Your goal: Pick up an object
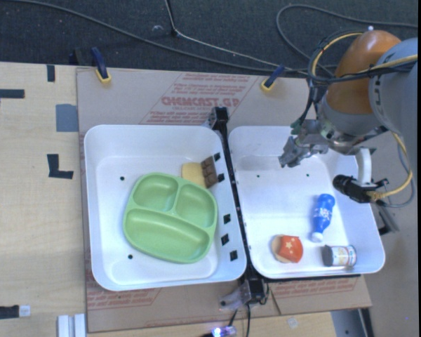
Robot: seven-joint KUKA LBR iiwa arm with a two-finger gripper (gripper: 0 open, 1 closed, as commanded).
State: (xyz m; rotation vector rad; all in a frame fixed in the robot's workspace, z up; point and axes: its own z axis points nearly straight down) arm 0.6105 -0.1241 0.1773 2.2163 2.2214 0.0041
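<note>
A: Gripper (292,156) position?

B: Over the far part of the right shallow white bin (256,140), near its back wall, hanging from the grey arm with the orange band (361,62). Whether it is open or closed: cannot tell, too dark and small.

A: Objects in that bin?

B: Three, all toward the near right corner, well apart from the gripper. Blue plastic bottle with a white cap (322,215), lying roughly lengthwise. Small round orange-red object (288,248) nearer the front. Small silver can with a dark end (337,256), on its side, just beside the bottle's cap end.

A: Left bin (98,188)?

B: Green divided plastic tray (171,217), three compartments. A tan and brown block (201,172) sits at its far edge, by the divider between bins.
</note>
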